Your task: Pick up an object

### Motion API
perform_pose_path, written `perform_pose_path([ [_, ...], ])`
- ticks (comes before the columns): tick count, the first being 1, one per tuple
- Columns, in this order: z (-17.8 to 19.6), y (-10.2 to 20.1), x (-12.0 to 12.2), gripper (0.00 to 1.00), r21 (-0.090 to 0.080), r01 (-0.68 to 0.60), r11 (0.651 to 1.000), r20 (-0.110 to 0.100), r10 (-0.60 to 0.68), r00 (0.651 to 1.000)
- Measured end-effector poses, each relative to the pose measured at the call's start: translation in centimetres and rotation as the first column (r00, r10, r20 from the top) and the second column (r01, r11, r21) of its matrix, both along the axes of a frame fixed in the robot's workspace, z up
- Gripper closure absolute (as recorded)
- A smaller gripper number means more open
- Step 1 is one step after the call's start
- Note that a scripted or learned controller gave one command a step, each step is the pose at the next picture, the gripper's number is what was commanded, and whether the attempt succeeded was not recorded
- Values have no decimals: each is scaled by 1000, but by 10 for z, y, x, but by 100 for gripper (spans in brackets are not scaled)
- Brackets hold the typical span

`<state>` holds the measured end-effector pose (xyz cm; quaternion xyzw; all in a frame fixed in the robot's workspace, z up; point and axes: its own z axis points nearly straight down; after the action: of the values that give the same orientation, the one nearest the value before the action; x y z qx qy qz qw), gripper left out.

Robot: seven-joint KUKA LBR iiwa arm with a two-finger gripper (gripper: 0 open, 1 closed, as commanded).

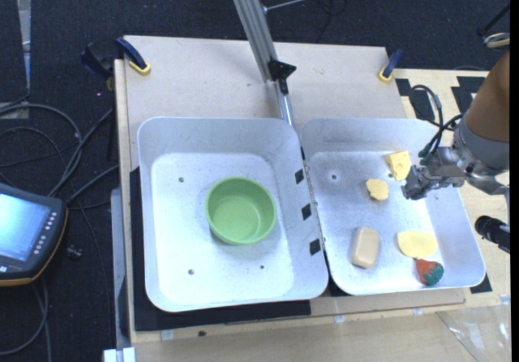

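Apparently pick not yet made: gripper [415, 187] low in right bin [340, 271] beside yellow block [398, 164], finger state unclear, nothing visibly held

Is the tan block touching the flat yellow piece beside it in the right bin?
Apart. The camera view shows bare white bin floor between the tan block and the flat yellow piece.

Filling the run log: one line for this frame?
gripper: in right white bin, nothing seen held | nearest: yellow square block | left bin: green round bowl
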<state>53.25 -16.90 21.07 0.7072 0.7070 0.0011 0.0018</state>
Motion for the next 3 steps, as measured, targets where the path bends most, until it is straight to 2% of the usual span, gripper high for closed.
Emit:
perform_pose_path([
  [1,2,0,0,100,1,0,1000,-4,0,1000],
  [3,25,97,-6,100,2,-5,1000,-3,5,1000],
])
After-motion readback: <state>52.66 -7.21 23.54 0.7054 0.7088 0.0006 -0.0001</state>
